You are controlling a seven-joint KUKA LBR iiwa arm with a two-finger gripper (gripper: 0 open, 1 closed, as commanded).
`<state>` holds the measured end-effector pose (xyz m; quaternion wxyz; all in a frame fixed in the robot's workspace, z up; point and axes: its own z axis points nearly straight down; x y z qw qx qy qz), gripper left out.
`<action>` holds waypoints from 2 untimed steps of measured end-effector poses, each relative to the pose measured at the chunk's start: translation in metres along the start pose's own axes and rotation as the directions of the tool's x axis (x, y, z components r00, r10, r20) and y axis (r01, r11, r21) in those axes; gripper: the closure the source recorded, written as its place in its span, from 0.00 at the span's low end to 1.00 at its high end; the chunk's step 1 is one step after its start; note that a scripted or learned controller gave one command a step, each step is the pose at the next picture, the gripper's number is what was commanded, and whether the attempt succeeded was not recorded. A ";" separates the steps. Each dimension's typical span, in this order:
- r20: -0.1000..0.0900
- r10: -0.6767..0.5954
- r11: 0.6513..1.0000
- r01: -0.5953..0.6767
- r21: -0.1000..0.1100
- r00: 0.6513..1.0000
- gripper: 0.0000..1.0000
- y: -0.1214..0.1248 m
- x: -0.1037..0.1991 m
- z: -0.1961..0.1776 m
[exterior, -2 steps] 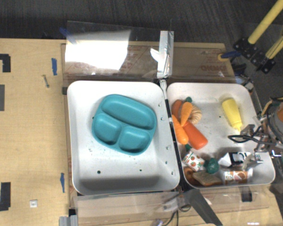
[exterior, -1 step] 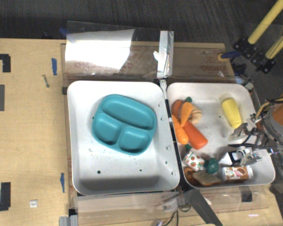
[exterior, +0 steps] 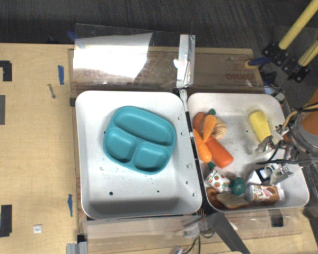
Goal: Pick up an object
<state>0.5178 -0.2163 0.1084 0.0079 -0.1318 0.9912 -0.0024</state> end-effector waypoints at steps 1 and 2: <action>-0.004 -0.281 0.960 0.281 -0.006 0.960 0.00 -0.017 -0.043 0.003; -0.004 -0.333 0.943 0.333 -0.001 0.943 0.00 -0.017 -0.075 0.018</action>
